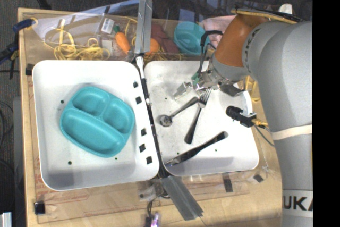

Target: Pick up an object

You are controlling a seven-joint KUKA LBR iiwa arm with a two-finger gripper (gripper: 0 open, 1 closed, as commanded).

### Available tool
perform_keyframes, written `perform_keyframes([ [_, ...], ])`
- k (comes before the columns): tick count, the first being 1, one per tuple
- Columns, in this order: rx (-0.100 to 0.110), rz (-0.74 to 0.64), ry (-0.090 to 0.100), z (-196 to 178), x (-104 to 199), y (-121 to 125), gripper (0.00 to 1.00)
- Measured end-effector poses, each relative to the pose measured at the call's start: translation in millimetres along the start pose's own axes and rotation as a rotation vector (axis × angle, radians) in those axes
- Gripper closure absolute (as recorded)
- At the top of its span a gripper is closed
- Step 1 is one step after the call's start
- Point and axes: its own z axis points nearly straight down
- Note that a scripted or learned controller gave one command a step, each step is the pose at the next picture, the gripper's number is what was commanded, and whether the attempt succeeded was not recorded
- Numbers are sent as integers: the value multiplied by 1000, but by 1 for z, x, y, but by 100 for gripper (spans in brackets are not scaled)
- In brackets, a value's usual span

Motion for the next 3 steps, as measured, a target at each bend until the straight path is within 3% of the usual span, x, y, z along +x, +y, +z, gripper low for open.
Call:
perform_keyframes([
  [1, 1, -5, 0, -11, 1, 1, 100],
  [2, 1, -5, 0, -11, 1, 1, 0],
  [3, 1, -38, 2, -1, -2, -6, 0],
])
